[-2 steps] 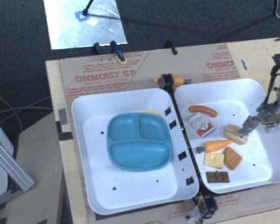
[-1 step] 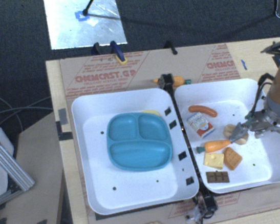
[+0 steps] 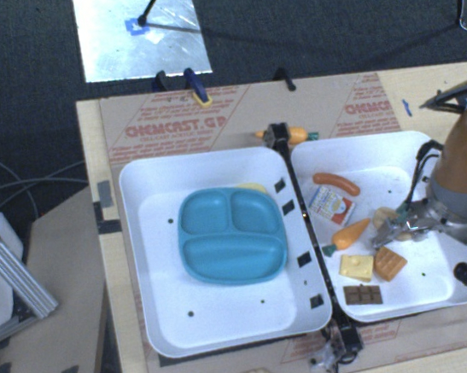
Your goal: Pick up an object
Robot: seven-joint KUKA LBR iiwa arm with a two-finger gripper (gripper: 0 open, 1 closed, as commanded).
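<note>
the gripper [image 3: 392,230] is low in the right bin [image 3: 401,153], reaching in from the right with its metal fingertips pointing left into the cluster of toy food. how far apart its tips stand cannot be told from this slanted view, and nothing is visibly caught between them, so i would not count anything as held.

the likely targets lie close together: an orange carrot [image 3: 351,232] just left of the tips, a yellow cheese wedge [image 3: 357,267] below it, and a brown bread-like piece [image 3: 390,263] right under the gripper, touching or nearly touching the cheese. a chocolate bar [image 3: 362,295] lies near the bin's front wall, a small printed card or packet [image 3: 327,204] sits above the carrot, and a sausage [image 3: 336,183] lies further back.

the main risk is the crowding. closing here could catch two pieces at once, or nip only the carrot's tapered end so that it squirts out sideways. the brown piece sits partly under the wrist, so a descent could press it down or shove it into the cheese rather than straddle it. the smooth bin floor would let anything nudged slide toward the divider.

the left bin [image 3: 150,236] holds a blue compartment plate [image 3: 230,233], well apart from all this.
</note>
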